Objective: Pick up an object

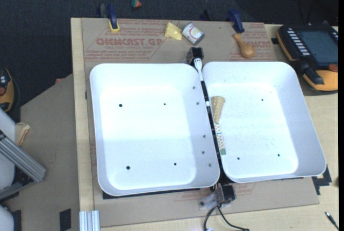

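Observation:
A tan waffle-cone-shaped object [217, 108] lies in the right bin [269, 160], close against its left wall. Just below it, along the same wall, lies a thin pale strip with small markings [220, 138]. The left bin [107, 171] shows only its white floor with a few dark dots.
Behind the bins on the brown board lie a yellow wedge [173, 31], a small white and grey can [193, 33] and a wooden spoon-like piece [244, 46]. Blue clamps [112, 17] hold the board's back edge. A black and orange handheld console [314, 50] sits at the right.

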Action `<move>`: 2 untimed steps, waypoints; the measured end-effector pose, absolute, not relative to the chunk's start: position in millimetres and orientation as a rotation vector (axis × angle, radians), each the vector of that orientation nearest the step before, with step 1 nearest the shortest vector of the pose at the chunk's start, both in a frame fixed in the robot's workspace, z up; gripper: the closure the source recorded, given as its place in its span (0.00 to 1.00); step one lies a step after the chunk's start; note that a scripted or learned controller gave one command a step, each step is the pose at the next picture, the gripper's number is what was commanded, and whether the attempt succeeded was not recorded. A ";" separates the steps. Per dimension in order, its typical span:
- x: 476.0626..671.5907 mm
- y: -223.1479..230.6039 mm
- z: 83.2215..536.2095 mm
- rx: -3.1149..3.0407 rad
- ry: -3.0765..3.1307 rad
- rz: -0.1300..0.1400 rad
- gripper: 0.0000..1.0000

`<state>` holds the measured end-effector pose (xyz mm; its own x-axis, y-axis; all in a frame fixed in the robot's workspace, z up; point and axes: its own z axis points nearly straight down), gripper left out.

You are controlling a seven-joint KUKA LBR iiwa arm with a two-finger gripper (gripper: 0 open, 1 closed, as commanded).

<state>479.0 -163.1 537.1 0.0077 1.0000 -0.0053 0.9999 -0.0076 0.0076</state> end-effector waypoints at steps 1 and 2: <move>479.5 -226.9 535.4 2.220 2.212 0.000 1.00; 479.6 -224.2 535.6 2.217 2.217 0.001 0.00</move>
<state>479.6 -224.2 535.6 -0.0002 1.0000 -0.0039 1.0000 0.0002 0.0047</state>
